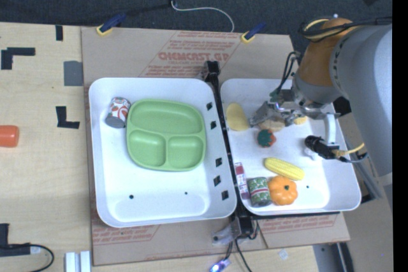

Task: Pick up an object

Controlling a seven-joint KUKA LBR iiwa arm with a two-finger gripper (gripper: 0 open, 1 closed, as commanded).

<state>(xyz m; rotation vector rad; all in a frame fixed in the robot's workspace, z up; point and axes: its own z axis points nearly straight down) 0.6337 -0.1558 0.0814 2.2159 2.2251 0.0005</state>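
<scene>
Pumpkin and can at right bin's near edge, well below gripper. Corn between pumpkin and gripper. Small red-green ball just below gripper. Yellow piece just left of it. Green tray and second can in left bin, far left of gripper. Fingers: cannot tell whether apart or together; nothing visibly held.

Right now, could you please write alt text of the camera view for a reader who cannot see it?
The gripper hangs low in the right bin, just above a small strawberry, with corn, a pumpkin and a can nearer the front. The left bin holds a green tray.
</scene>
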